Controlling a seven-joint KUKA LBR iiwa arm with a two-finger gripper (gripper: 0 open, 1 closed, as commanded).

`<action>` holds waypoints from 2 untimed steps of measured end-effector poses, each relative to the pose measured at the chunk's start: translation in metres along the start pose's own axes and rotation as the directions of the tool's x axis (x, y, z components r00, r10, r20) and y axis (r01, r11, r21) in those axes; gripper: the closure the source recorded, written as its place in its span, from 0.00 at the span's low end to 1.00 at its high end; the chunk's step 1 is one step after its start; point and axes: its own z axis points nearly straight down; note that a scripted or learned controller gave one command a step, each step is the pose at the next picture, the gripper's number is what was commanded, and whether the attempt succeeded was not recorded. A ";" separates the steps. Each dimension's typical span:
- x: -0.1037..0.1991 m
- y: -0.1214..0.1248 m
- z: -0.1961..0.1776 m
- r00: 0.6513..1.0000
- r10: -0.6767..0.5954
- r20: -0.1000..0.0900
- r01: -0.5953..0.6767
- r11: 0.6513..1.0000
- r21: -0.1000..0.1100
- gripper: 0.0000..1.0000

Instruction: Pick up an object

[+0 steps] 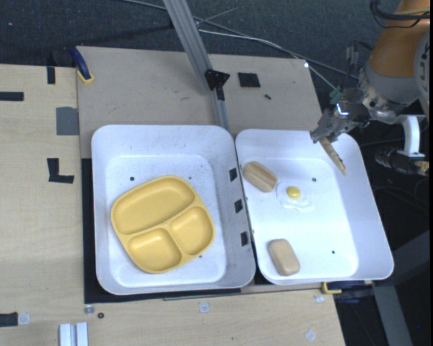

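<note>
White plastic makes up both shallow bins on the wooden bench. The left bin [105, 150] holds a yellow plastic plate with three compartments [163, 223], lying flat and turned at a slant. The right bin [368, 215] holds three small things, well apart from one another: a tan oblong bread-like piece [260, 176] near the bin's upper left corner, a fried-egg toy with white rim and yellow yolk [294, 194] just beside that piece and toward the middle, and a second tan oblong bread-like piece [283, 256] near the bin's lower edge. The grey arm with its orange band [397, 45] reaches in from the right, and its two-finger gripper [330, 141] hangs over the upper right corner of the right bin, tilted down to the left. One long tan finger [337, 157] points down over the bin's rim. Nothing shows between the fingers, and whether they stand apart or together cannot be told from this angle. All three small things lie on the bin floor, apart from the gripper.
</note>
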 end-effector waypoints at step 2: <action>0.116 -0.026 -0.004 1.000 -0.002 -0.001 0.002 1.000 0.005 1.00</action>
